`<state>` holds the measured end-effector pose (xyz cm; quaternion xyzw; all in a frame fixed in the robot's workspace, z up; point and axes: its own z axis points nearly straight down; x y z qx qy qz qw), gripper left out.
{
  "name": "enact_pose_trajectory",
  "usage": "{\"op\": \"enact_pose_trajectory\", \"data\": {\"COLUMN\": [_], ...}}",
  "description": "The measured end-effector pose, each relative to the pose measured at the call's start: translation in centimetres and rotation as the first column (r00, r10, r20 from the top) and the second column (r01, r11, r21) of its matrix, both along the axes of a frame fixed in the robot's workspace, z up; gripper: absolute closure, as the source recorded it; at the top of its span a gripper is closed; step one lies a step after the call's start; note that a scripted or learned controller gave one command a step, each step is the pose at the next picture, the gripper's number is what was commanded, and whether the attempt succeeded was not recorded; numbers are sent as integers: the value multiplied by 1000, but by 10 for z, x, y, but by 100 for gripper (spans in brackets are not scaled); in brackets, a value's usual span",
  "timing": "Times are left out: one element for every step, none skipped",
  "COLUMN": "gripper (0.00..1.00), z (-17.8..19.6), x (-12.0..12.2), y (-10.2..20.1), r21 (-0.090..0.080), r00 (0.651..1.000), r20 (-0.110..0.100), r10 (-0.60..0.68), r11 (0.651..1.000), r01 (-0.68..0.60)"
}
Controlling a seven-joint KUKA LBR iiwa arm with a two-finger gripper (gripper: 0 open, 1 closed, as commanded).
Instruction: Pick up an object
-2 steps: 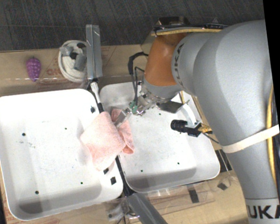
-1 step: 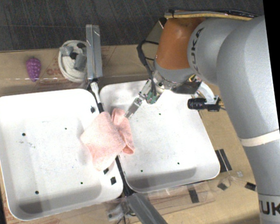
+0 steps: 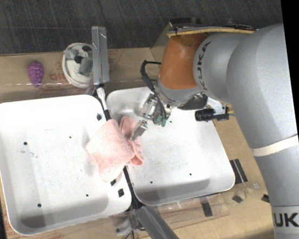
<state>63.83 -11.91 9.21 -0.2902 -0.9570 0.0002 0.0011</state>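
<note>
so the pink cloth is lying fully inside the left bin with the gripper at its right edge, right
Not quite. In the camera view the pink cloth is draped across the divide between the two bins, part in the left bin and part in the right bin. The gripper is at the cloth's right edge, as you said.

- A crumpled pink cloth [image 3: 113, 147] drapes over the divider between the two shallow white bins at mid-frame, spilling into the left bin [image 3: 32, 186] and the right bin [image 3: 199, 164].
- The grey arm's two-finger gripper [image 3: 142, 124] sits at the cloth's upper right edge, touching it.
- A small purple object [image 3: 36, 72] lies on the bench at upper left, beside a white coiled bundle [image 3: 77, 65].
</note>
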Motion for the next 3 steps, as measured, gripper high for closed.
{"op": "enact_pose_trajectory", "data": {"gripper": [0,100,0], "z": [0,10,10], "x": [-2,-1,-1], "y": [25,26,26], "r21": [-2,-2,-2], "r00": [992,992,992], "r20": [-1,-1,-1], "r10": [-129,-125,-125], "r11": [992,992,992], "r01": [129,125,125]}}
